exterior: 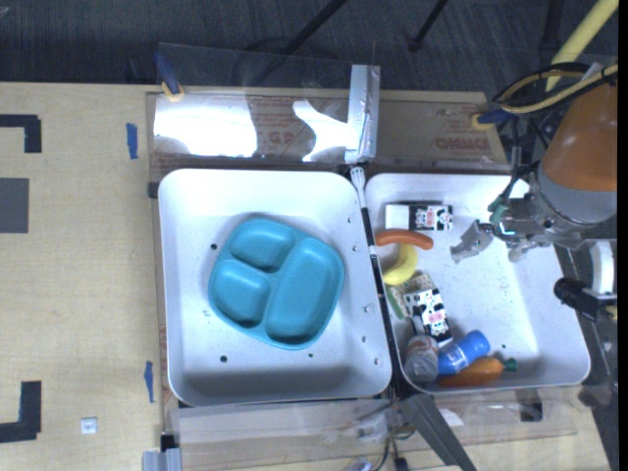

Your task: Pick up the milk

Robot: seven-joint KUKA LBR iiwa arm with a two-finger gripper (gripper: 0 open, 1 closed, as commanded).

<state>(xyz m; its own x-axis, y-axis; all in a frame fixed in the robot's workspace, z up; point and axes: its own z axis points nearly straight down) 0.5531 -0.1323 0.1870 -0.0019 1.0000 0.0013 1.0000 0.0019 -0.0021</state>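
Observation:
The milk (428,308), a small white carton with black cow patches, lies on its side in the right bin (549,312), left of the middle. It sits just below a yellow banana (397,265). My gripper (500,244) hovers over the upper middle of that bin, up and to the right of the milk and apart from it. Its two fingers (470,244) are spread open with nothing between them.
A second white carton with dark print (418,216) lies at the bin's top, with an orange carrot-like piece (404,238) under it. A grey can (423,361), a blue bottle (463,349) and an orange item (479,370) crowd the bottom edge. The left bin (186,292) holds a blue divided plate (277,280).

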